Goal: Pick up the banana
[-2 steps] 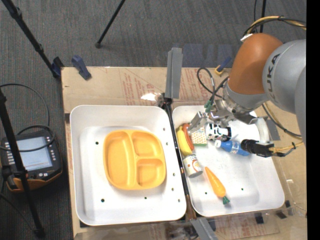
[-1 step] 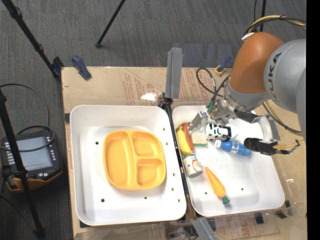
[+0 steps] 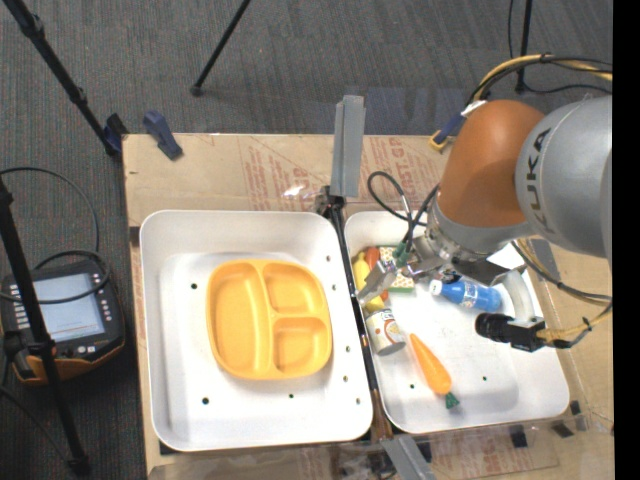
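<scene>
Gripper [image 3: 385, 280], finger state not discernible, is hovering at right bin's [image 3: 540, 393] left edge; banana [image 3: 361, 268] needing a centred descent.

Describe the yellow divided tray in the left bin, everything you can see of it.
The yellow tray looks like moulded plastic, a rounded rectangle with a raised rim and three compartments: one long one on its left side and two smaller ones on its right, one above the other. It lies flat and upright on the floor of the left bin, about in the middle. No item lies in its compartments, and it touches the bin floor alone.
</scene>
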### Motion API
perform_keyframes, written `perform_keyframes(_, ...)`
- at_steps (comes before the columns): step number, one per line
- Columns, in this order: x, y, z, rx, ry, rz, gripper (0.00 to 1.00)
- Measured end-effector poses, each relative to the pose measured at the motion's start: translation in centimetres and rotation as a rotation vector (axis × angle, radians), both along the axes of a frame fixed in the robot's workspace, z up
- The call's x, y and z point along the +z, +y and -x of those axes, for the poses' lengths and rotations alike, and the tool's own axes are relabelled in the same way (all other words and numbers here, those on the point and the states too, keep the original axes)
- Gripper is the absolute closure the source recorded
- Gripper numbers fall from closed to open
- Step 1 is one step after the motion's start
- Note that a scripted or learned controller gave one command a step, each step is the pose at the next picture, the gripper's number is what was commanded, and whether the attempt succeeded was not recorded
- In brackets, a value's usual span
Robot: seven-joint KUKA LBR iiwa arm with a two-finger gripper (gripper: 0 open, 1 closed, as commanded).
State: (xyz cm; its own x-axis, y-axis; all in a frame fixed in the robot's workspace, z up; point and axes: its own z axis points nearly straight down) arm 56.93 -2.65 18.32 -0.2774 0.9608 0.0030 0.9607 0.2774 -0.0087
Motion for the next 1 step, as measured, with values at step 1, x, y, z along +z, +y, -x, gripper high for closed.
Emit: perform_keyframes(1,1.04,3.27,4.8,-0.246,0.003,0.003,0.0)
